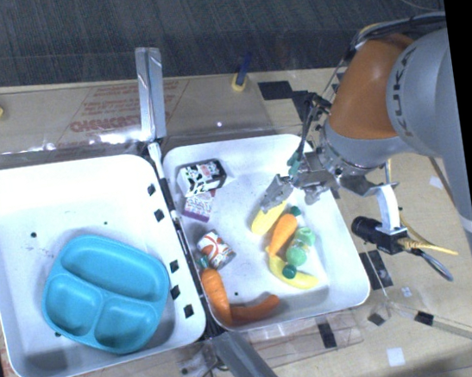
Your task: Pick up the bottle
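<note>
The bottle (200, 177), small with a black-and-white cow pattern, lies on its side at the back left of the right bin (239, 151). My gripper (283, 202) hangs over the right half of that bin, above a yellow banana (262, 220) and an orange carrot (282, 232). It is open with nothing between its fingers. The bottle lies about a hand's width to the gripper's left and slightly further back, apart from it.
In the right bin lie a purple packet (197, 204), a red-and-white can (214, 249), a second carrot (215, 292), a sausage (254, 309), green pieces (302, 247) and another banana (295, 279). The left bin (11, 197) holds a blue divided plate (104, 292).
</note>
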`<state>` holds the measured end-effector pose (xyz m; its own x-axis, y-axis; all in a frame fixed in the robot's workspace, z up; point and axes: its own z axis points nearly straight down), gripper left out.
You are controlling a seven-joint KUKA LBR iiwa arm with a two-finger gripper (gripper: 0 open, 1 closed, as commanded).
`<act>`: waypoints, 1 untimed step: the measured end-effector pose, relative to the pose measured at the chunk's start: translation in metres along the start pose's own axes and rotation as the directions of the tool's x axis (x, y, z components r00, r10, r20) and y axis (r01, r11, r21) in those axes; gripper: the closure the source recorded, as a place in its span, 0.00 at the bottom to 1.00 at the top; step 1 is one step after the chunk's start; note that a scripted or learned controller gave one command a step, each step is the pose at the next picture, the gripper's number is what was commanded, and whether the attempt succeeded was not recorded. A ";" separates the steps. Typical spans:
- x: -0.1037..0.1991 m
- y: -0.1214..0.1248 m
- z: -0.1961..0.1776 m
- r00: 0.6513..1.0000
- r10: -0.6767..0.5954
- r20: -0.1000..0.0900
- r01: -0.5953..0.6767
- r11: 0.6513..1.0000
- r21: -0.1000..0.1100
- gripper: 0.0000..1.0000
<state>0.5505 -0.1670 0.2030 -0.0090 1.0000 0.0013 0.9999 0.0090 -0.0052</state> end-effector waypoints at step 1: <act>0.000 0.000 0.000 1.000 0.000 0.000 0.000 1.000 0.000 0.00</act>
<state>0.5505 -0.1670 0.2031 -0.0090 1.0000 0.0013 0.9999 0.0090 -0.0051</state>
